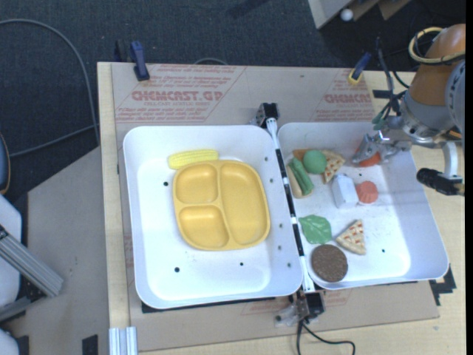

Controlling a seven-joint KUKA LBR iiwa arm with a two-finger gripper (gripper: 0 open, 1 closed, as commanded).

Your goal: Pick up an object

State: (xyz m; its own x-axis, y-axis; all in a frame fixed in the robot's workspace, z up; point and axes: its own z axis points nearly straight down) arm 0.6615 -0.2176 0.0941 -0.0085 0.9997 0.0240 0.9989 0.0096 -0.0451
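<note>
Two shallow white bins sit side by side on the bench. The left bin [148, 220] carries a yellow divided plate [220, 203] near its middle, with a yellow corn cob [193, 157] lying just beyond the plate's far edge, close to touching it.

The right bin [414, 228] holds the loose items. Toward its far left corner, a green bean-like strip [299, 176] lies along the left wall on a tan piece, with a round green ball [314, 161] just beside it and a pizza slice [332, 166] touching the ball's right side. A white block [344, 191] lies near the bin's middle, and a round orange-red piece [367, 192] sits just to its right. Nearer the front edge, a green leafy piece [316, 228] rests by the left wall, a second pizza slice [352, 237] lies beside it, and a brown round cookie [329, 262] sits at the front left corner.

The arm reaches in from the right, its gripper [367, 154] low over the far right part of the right bin. Something small and red-orange [372, 157] shows at the fingertips, perhaps pinched, though the view is too coarse to be sure; whether the jaws are spread or pressed together cannot be told.
</note>
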